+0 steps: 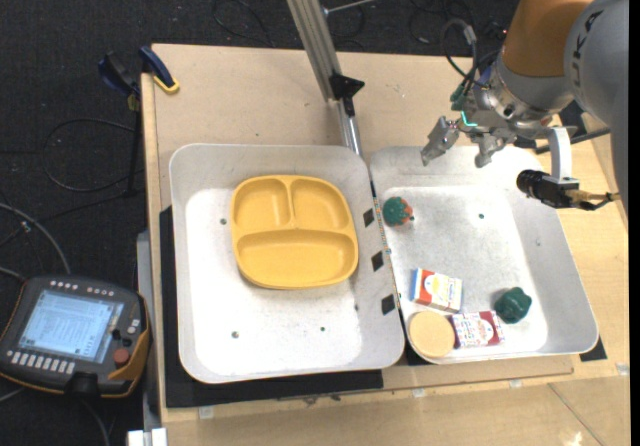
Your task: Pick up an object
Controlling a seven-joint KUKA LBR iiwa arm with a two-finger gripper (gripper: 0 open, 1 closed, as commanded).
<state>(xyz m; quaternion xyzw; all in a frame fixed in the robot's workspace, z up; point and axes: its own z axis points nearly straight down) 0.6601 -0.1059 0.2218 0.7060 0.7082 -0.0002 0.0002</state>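
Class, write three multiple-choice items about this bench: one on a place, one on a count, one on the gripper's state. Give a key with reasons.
1. Where is the yellow plate?
A. left bin
B. right bin
C. bare bench

2. How many compartments has it?
A. two
B. three
C. five

3. The gripper is:
A. shut on the plate
B. open above the right bin's far edge
C. shut on a box

Key: 1 A, it lies in the left bin. 2 B, two small, one long. 3 B, fingers spread, nothing between them.

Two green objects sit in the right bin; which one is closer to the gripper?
The small green one near the bin's upper left, just below the gripper; the darker green one sits lower right.
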